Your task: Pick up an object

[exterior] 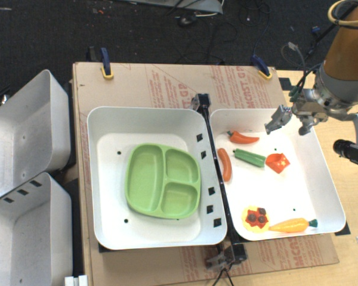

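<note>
Two grey fingers of your gripper (292,123) hang spread and empty above the right white bin's (322,177) far edge, near the red pepper (243,137).

Gripper (292,123) open, nothing between fingers, above upper right of right bin (322,177). Right bin holds red pepper (244,138), green cucumber (249,157), red-orange sausage (225,163), red wedge (277,162), yellow disc with dark pieces (256,218), orange carrot (291,224). Left bin (107,130) holds green divided plate (163,182). Bins sit on cardboard sheet (167,82).
</note>
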Robot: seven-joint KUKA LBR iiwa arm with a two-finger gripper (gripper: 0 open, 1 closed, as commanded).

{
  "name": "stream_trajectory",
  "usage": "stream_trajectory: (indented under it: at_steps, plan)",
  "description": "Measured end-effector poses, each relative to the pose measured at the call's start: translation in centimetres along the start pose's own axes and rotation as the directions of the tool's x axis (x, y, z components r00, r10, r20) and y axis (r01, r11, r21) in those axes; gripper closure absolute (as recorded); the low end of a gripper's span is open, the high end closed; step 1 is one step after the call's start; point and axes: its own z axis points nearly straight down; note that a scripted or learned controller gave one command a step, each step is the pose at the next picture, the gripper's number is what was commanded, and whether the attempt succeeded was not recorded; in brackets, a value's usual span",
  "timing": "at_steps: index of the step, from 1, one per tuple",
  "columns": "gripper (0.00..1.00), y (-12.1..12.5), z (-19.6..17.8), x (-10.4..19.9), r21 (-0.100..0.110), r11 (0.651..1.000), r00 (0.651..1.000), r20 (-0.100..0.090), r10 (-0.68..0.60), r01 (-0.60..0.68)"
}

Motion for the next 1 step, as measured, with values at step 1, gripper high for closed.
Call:
stream_trajectory:
  at_steps: [1]
  plan:
    - [0.00,0.20,-0.65,0.04,-0.011,1.000,1.000,0.002,-0.002,0.002]
